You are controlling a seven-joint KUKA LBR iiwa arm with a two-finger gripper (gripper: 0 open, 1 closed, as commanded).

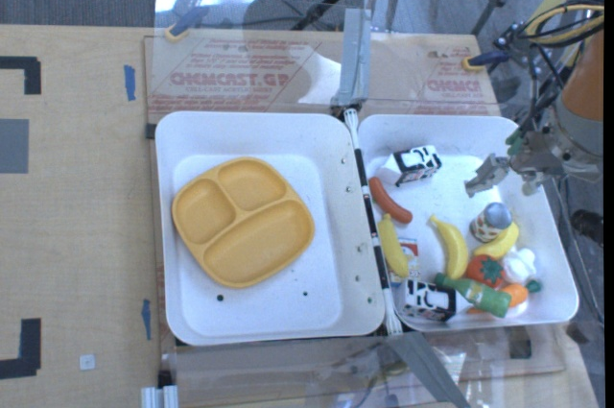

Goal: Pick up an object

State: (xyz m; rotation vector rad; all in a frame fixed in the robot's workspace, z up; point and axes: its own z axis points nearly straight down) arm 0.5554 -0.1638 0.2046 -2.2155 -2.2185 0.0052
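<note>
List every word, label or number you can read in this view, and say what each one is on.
"CHEMCAST GP", red and seemingly mirrored, on the left clear sheet behind the bins.
Red print on the right clear sheet: too blurred to read.
Markings on the two black-and-white toy cars: too small to read.
Yellow divided plate: no text.

One fixed camera, mounted above the bench, looks down at a slant from the near side. Both white bins fall within frame: the left bin [182,142] sits centre, the right bin [552,233] beside it toward the right edge. Floor shows beyond the left bin. Moderate distance.
</note>
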